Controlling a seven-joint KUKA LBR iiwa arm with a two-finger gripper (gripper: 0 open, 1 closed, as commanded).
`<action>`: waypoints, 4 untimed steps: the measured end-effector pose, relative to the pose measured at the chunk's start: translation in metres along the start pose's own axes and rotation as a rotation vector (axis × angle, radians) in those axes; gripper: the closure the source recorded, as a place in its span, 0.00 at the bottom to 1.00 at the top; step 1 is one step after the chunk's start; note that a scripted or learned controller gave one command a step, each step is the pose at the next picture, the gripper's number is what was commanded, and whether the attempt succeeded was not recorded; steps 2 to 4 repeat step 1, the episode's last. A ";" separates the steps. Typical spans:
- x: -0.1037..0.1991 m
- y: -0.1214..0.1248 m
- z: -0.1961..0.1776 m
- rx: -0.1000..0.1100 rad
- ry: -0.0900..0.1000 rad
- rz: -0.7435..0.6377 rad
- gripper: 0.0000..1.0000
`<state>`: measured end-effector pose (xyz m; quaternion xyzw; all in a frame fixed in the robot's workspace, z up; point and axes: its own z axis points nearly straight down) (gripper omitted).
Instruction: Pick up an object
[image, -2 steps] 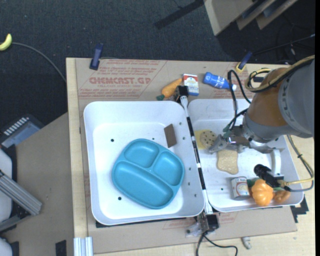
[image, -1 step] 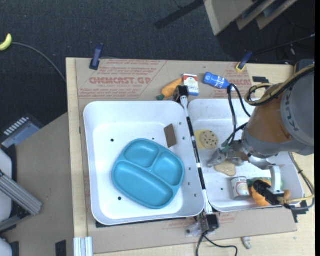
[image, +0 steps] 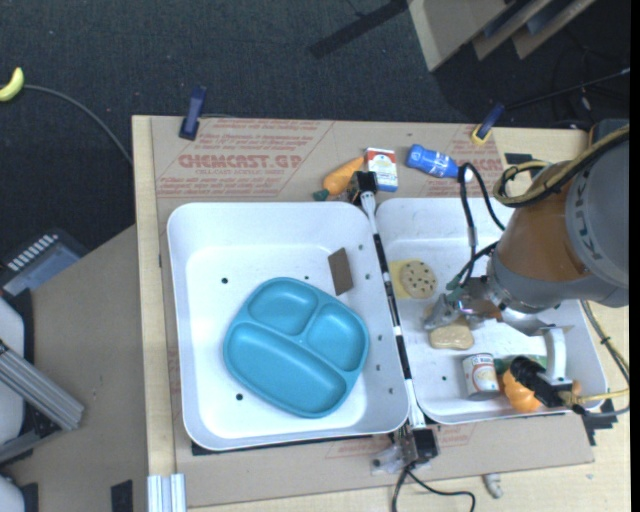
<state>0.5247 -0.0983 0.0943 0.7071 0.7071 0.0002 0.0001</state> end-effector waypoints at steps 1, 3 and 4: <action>0.041 0.024 -0.121 -0.004 0.000 -0.002 1.00; 0.041 0.024 -0.121 -0.004 0.000 -0.002 1.00; 0.041 0.024 -0.121 -0.004 0.000 -0.002 1.00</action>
